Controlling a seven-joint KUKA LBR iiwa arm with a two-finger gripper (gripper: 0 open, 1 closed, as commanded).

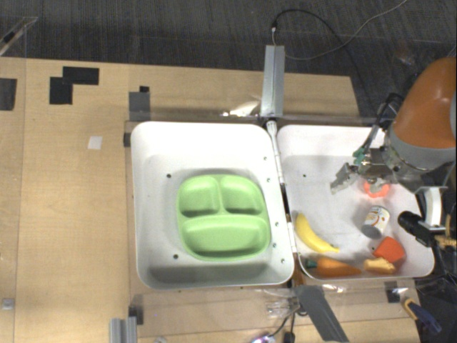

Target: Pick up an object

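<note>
Bins on a wooden bench (pixel 64 213), seen from above at a slant. The left bin (pixel 153 148) held a green divided tray (pixel 223 216), which lay flat near its middle with three compartments facing up. The right bin (pixel 314 145) held the loose objects. A yellow banana (pixel 311 234) lay close to the divider between the bins, and just below it, along the near wall, lay an orange carrot-shaped piece (pixel 337 267). To the right of the carrot a small yellow piece (pixel 380 266) touched the underside of a red-orange block (pixel 390 250). A small white can with a printed label (pixel 375 220) lay tilted just above that block. The grey arm with its orange band (pixel 427 113) entered from the right and reached over the upper right part of the right bin. Its gripper (pixel 359 174) hung there with the fingers spread apart, one slim finger (pixel 341 179) pointing left and downward over bare bin floor. Nothing lay between the fingers. A small orange-pink object (pixel 376 187) sat directly under the gripper body, partly hidden by it; its exact kind could not be told. The can lay near that object, just below it.
</note>
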